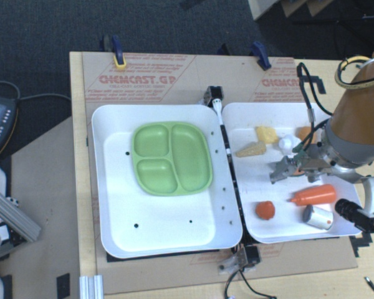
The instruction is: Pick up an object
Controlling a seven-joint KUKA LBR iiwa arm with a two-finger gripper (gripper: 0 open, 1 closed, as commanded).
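Observation:
The right bin (252, 179) holds several small items: a yellow block (266, 133), a tan wedge (250, 149), a small white piece (287, 144), an orange carrot (314, 195), a red ball (265, 210) and a silver can (318, 217). My gripper (280, 172) hangs low over the middle of this bin, pointing left. It sits just below the white piece and up-left of the carrot. I see nothing held in it. The arm's grey and orange body hides the bin's right part.
A green divided plate (172, 157) lies in the left bin (103, 167). Black cables (306, 89) run from the arm over the right bin's back edge. Blue clamps (118, 50) hold the board at the rear. A black connector (213, 94) sits between the bins.

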